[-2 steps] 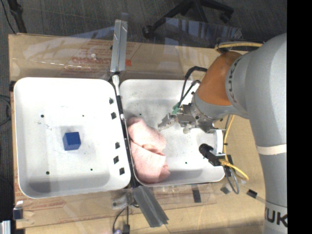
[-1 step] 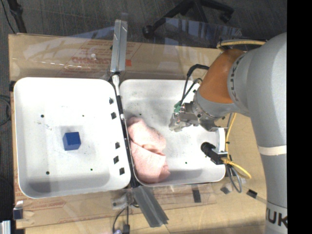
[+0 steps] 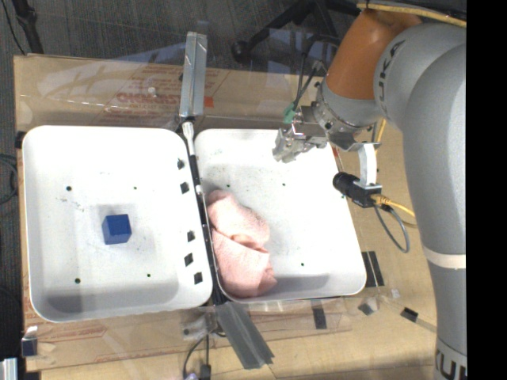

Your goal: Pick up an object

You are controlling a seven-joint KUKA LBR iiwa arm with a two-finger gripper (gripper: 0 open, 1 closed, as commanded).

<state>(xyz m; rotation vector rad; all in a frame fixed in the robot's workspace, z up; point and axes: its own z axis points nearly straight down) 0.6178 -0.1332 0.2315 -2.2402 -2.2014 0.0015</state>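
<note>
- Pink cloth (image 3: 238, 244) is lying bunched at the right bin's (image 3: 317, 212) near-left, its length running near to far.
- Gripper (image 3: 287, 150) is hovering at the far edge; I cannot tell its grip state.

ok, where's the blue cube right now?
The blue cube sits in the left bin, left of its middle, far from the pink cloth in the right bin.

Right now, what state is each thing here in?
Blue cube: resting flat in the left bin, untouched.
Pink cloth: crumpled in a heap against the right bin's left wall.
Gripper: hanging over the right bin's far end, apart from the cloth, holding nothing I can see.
</note>
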